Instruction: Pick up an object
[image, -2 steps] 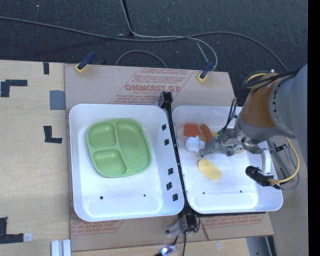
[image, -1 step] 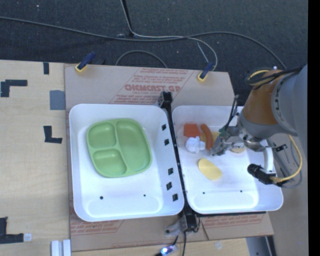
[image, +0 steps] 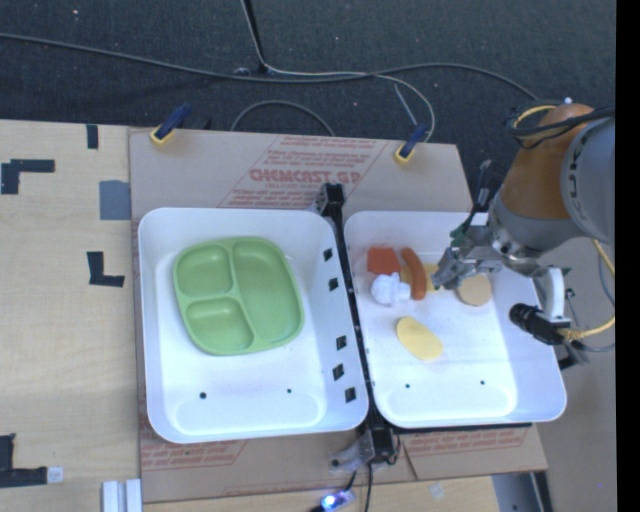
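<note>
Resting on cardboard (image: 300, 170), two white bins (image: 160, 300) above dark carpet (image: 120, 60).

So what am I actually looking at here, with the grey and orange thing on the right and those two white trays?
That grey and orange thing is a robot arm, reaching in from the right. The picture comes from a single camera fixed above the bench, looking down at a slant. At the arm's tip is a gripper, a two-fingered hand, low over the right bin. In that bin lie small toy-like pieces: an orange block, an orange-red sausage shape, a white piece, a yellow oval and a tan round piece. The left bin holds a green divided plate. I can't tell whether the gripper holds anything.
</note>
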